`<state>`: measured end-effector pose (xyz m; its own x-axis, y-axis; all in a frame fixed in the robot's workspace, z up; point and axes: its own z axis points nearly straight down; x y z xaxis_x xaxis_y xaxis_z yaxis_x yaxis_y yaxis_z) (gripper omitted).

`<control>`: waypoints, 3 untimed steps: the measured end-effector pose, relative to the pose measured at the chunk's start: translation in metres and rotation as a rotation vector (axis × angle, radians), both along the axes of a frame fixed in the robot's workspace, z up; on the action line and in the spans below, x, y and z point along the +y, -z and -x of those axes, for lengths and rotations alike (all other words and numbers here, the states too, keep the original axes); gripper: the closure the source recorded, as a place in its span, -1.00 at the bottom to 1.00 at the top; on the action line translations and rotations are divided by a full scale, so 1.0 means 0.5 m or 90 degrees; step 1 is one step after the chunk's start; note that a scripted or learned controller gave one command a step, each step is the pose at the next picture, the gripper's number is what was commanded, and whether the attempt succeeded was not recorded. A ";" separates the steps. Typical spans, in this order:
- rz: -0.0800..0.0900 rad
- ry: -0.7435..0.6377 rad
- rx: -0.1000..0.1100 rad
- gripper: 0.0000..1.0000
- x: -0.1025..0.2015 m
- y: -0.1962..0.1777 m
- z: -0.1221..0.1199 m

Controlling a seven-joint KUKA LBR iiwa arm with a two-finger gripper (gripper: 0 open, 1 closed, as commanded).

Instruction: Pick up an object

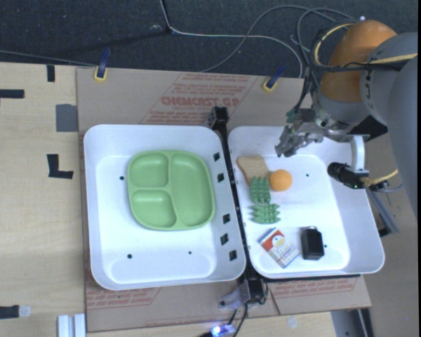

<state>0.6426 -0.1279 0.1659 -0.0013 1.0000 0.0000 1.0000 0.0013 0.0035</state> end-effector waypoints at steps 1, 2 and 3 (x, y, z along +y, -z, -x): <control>0.000 -0.001 0.000 1.00 0.000 -0.090 -0.015; -0.001 0.000 0.001 1.00 0.002 -0.137 -0.016; 0.000 -0.002 0.004 1.00 0.100 -0.111 0.024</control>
<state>0.6306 -0.0780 0.2216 -0.0041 1.0000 0.0005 1.0000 0.0041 -0.0030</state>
